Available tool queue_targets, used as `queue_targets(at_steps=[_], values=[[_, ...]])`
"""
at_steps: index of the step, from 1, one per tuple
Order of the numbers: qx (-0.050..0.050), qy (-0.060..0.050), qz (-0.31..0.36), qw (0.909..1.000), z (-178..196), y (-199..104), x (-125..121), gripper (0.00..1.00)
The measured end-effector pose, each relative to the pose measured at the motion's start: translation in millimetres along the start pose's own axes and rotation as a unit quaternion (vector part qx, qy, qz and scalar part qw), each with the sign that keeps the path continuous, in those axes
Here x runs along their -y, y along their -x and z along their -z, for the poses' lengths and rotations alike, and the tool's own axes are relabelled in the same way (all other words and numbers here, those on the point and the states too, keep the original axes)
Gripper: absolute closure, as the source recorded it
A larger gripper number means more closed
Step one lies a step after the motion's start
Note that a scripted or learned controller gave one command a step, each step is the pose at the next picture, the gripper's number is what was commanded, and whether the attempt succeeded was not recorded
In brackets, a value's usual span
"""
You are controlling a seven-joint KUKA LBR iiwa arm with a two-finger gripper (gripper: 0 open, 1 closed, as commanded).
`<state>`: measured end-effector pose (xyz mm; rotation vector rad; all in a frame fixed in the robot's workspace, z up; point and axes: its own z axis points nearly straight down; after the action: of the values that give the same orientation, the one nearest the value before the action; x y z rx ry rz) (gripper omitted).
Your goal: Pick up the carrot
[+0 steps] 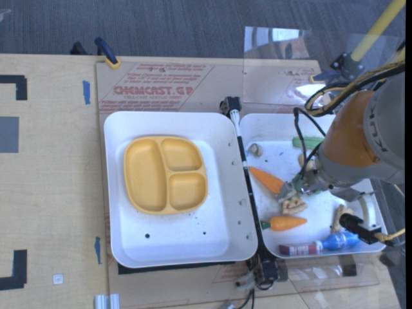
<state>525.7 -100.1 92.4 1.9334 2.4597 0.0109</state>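
Observation:
Two orange carrots lie in the right bin [265, 132]. One carrot [266, 179] lies aslant near the bin's left wall. A second, smaller carrot [288, 223] lies nearer the front. My gripper [291, 189] is low in the bin at the right end of the upper carrot, just above a tan lumpy object [295, 205]. The grey arm with its orange band [347, 137] hides the bin's right middle. The view does not show anything held.
The left bin [129, 237] holds a yellow divided plate [166, 174]. In the right bin there are also a green item [310, 142] at the back, a small pebble-like piece [255, 150], and a blue-capped tube [320, 244] along the front wall.

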Motion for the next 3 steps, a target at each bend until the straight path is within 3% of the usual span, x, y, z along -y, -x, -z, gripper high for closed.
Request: queue_targets(at_steps=[1, 2, 3], values=[[0.0, 0.0, 0.0, 1.0, -1, 0, 0, 0.0], [-0.001, -0.007, -0.164, 0.9865, 11, 14, -36, 0.0], [0.0, -0.003, -0.241, 0.9705, -4, 30, -65, 0.0]])
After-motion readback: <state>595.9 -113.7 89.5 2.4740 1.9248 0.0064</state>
